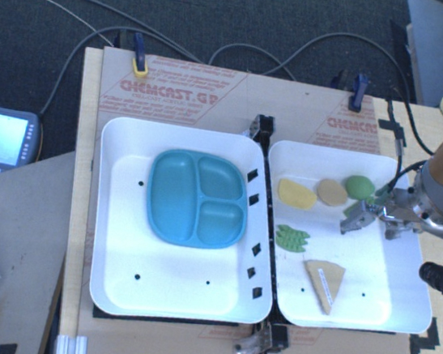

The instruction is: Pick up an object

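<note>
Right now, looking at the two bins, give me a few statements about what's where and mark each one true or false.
1. The blue divided plate lies in the left bin. True.
2. The green leafy piece rests on the blue plate. False: it lies in the right bin, near the divider.
3. The end effector is over the right bin. True.
4. The yellow piece sits apart from the others in the left bin. False: it is in the right bin, beside the tan round piece.

Slanted overhead view of both bins (112, 198)
</note>
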`<action>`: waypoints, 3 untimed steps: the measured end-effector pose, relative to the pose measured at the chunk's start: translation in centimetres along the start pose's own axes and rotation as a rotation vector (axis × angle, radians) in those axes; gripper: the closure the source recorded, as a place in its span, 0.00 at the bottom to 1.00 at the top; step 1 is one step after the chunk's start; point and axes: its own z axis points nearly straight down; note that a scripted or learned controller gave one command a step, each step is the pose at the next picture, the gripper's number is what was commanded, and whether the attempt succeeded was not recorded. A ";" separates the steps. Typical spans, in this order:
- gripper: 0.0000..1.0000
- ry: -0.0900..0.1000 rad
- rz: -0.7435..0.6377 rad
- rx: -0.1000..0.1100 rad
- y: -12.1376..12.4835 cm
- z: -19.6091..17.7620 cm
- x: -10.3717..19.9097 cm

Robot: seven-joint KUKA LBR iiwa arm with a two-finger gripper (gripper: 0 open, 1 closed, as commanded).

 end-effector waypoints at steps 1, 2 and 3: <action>0.00 0.001 0.001 0.004 -0.2 4.2 0.0; 0.00 0.001 0.001 0.005 0.0 9.9 -0.9; 0.00 0.001 0.001 0.003 -0.1 11.7 -0.8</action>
